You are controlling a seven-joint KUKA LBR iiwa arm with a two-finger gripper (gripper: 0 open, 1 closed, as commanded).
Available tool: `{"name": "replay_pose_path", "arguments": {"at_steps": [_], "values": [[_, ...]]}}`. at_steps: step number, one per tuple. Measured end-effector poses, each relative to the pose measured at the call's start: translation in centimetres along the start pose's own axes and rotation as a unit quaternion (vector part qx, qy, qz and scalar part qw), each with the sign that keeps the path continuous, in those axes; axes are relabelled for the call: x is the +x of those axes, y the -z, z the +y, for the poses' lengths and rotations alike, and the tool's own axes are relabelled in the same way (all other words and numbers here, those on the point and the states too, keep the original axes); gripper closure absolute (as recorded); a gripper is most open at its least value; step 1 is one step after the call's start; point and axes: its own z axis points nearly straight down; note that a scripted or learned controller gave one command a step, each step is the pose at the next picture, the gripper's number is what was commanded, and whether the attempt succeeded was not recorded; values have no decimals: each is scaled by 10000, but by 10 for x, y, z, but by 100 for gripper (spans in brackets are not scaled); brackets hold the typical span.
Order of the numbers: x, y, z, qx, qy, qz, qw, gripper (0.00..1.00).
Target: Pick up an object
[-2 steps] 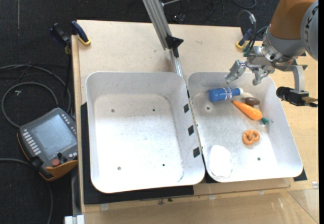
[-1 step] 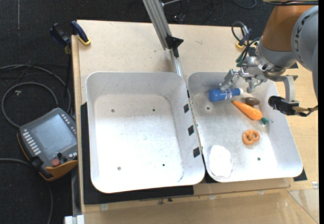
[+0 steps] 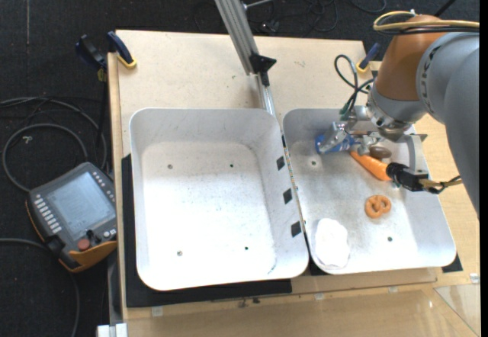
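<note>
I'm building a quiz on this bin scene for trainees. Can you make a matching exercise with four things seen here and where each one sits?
Things:
1. white object
2. orange pretzel-shaped object
3. carrot-like orange object
4. gripper

Places:
A. over the far part of the right bin
B. at the near edge of the right bin, close to the divide between bins
C. just nearer than the gripper, lying slantwise
D. mid right bin, between the carrot-like object and the near rim

Pairs: 1-B, 2-D, 3-C, 4-A

Wooden bench (image 3: 191,69). Two white bins side by side on it: left bin (image 3: 145,175), right bin (image 3: 427,244). Blue-and-yellow clamp (image 3: 122,49) at bench's far left corner.
</note>
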Motion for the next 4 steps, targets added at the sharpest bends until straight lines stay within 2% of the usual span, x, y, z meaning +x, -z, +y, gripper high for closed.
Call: {"name": "replay_pose_path", "arguments": {"at_steps": [1,3,4], "values": [[-1,15,2,-44,-1,-9,10000,100],[-8,118,10,-74,10,-16,10000,100],[32,124,-8,-28,28,0,10000,100]]}}
